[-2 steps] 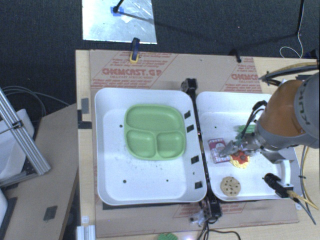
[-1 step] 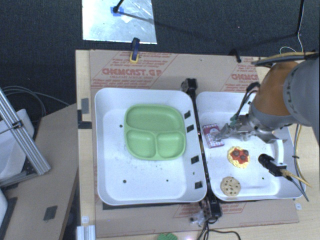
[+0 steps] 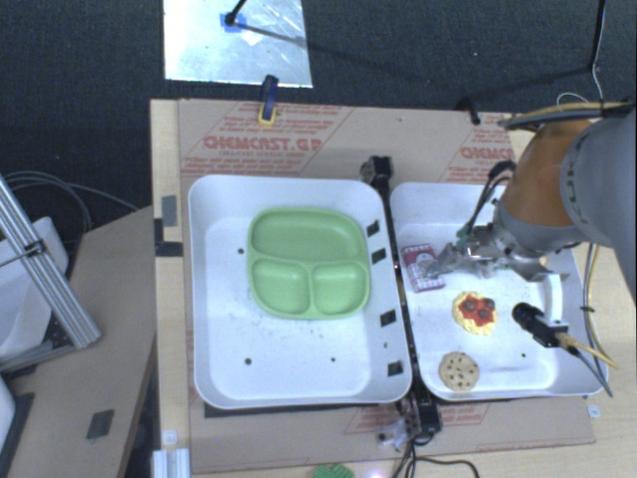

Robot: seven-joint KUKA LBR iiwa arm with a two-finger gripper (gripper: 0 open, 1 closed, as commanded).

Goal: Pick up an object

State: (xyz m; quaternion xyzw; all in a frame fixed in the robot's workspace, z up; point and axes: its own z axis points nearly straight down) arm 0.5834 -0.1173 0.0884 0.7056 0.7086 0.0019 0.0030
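While hovering in the right bin [image 3: 537,192]:
gripper [image 3: 450,261]: over pink card [image 3: 422,267], can't tell if open/closed
cookie [image 3: 459,370]: near front edge

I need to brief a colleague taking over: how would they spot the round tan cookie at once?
Find the right-hand white bin. At its near edge lies the round tan cookie. Its flat, brown-speckled face sets it apart from the yellow pastry with red topping just behind it.
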